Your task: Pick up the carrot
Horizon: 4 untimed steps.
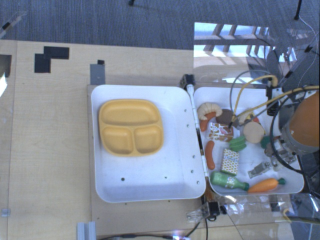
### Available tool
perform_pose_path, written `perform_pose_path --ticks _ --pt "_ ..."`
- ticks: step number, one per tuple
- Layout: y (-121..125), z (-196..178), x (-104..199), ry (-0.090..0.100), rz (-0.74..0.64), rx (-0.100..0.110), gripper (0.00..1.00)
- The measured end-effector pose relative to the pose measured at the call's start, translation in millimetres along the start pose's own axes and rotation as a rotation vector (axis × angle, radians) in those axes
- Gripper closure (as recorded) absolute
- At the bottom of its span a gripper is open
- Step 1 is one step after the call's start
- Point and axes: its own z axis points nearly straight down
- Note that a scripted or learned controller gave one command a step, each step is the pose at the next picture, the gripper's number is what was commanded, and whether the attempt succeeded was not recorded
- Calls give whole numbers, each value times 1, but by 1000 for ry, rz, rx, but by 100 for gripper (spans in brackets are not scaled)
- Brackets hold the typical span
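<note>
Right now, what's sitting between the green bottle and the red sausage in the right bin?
In the camera view, a small patterned packet lies between the green bottle and the red sausage, just above the bottle.

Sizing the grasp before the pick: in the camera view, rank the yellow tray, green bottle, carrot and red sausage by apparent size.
1. Yellow tray, by far the largest.
2. Green bottle and carrot: about equal length, too close to rank.
3. Red sausage, smallest.

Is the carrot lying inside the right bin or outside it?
Inside: the carrot lies flat on the right bin floor, near its front wall.
</note>
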Motion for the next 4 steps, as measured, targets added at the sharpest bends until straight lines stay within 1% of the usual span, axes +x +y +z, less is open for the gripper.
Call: perform_pose_path --ticks 1,2,3,4 --pt "4 12 -1 -4 -311 -5 0" --pt "0 -1 0 0 -302 6 100" --pt "0 -68 -12 -3 -5 -3 100" --pt "1 -67 -12 -3 -4 -5 0"
